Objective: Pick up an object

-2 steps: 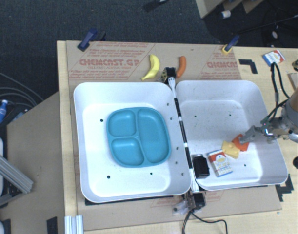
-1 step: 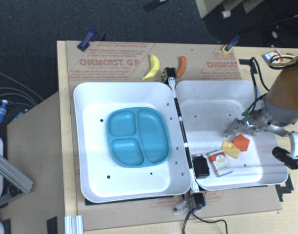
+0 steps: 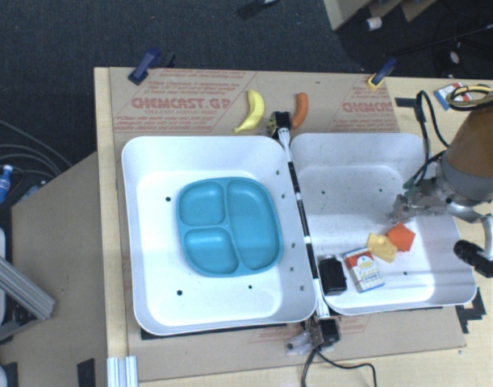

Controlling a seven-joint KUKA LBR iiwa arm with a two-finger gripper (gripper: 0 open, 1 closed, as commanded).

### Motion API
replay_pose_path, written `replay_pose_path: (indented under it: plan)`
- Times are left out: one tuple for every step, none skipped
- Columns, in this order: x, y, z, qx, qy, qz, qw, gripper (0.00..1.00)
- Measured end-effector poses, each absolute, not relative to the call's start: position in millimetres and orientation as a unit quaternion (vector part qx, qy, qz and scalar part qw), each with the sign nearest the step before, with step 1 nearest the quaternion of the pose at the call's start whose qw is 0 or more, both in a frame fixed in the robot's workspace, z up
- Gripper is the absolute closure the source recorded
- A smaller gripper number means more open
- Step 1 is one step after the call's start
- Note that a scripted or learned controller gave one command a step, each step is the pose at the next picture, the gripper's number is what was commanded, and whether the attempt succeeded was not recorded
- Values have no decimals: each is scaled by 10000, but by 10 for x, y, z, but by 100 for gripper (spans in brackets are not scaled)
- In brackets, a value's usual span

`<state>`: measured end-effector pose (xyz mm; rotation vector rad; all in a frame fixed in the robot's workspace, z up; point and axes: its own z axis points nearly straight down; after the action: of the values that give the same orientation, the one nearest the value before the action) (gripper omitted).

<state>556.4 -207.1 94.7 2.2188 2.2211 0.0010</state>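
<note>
The right bin (image 3: pixel 351 156) holds several small items near its front. An orange block (image 3: pixel 403 237) lies beside a yellow block (image 3: pixel 382 247). In front of these are a red and white box (image 3: pixel 364 269) and a black object (image 3: pixel 332 274) by the bin's left wall. The grey arm with its orange band reaches in from the right. My gripper (image 3: pixel 407 205) is low in the right bin, just behind the orange block. Nothing shows between its tips from this angle.
The left bin (image 3: pixel 149 216) holds a blue divided plate (image 3: pixel 228 226). A yellow banana (image 3: pixel 251 111) and an orange carrot-like toy (image 3: pixel 299 110) lie on the bench behind the bins. Cables run along the bench's right side near the arm.
</note>
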Motion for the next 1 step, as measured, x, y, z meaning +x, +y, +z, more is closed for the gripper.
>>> replay_pose_path:
  plan:
    - [5563,-2070,945,7069,7074,3,8,0]
